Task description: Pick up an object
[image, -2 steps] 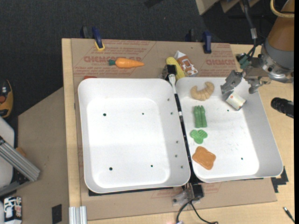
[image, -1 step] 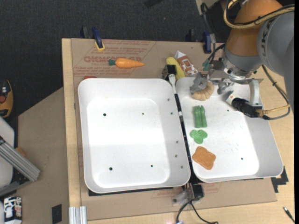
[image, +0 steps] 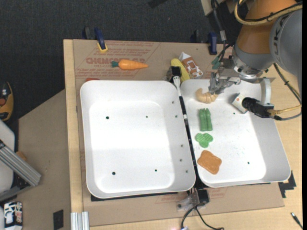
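Over the right bin's [image: 268,171] far left corner, the gripper [image: 217,86] is hanging right above a pale, curved pastry-like object [image: 206,97], perhaps touching it. Finger state: I cannot tell. It is looking light, probably rigid plastic, and smooth; pinching across its narrow middle seems safest.

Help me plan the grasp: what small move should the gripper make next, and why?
Probably a short descent straight down. The gripper sits directly over the tan croissant-like piece at the right bin's far-left corner, apparently just above it.
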Controlling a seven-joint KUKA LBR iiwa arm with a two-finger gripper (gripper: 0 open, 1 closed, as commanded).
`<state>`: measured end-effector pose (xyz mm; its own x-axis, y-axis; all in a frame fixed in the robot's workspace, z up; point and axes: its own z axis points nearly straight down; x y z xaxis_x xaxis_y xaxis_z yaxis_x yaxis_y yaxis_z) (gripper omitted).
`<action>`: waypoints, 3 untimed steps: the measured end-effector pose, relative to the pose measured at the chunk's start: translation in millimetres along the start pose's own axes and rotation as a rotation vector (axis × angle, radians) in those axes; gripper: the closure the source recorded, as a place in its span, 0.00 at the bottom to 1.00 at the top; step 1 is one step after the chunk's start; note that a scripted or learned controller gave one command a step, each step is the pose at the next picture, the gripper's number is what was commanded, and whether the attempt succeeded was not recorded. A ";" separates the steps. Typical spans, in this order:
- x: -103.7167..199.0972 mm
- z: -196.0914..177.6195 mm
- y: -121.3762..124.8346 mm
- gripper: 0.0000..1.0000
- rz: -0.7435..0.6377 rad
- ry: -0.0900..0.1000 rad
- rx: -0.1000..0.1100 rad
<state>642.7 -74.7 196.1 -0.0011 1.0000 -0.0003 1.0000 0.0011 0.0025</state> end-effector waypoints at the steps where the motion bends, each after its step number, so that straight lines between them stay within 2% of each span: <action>1: -50.3 -86.3 25.9 1.00 0.004 -0.005 -0.010; 2: 20.2 -184.0 -8.1 1.00 -0.006 0.001 -0.010; 3: 97.4 -242.9 -62.7 1.00 -0.009 0.004 -0.008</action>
<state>579.4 22.7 438.8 -0.0099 0.9999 0.0034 0.9999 0.0098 0.0102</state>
